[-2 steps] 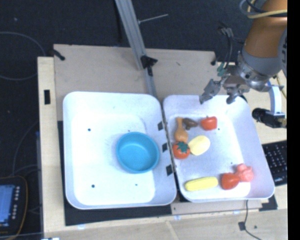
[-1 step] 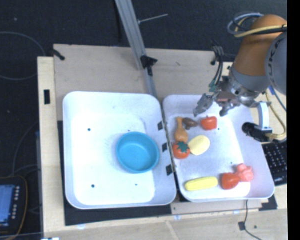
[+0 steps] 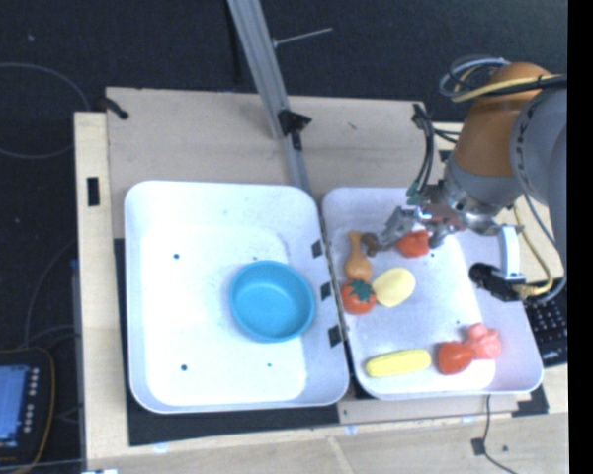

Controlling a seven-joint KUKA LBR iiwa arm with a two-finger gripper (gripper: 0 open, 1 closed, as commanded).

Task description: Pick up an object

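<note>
I see the hand low in the upper part of the right bin, right of centre in the frame. A small red piece sits right at its fingers; I cannot tell whether they are apart or clamped on it. Left of it lies a tan pear, below that a tomato touching a lemon. A banana and red toys lie lower right. A blue bowl sits in the left bin.
</note>
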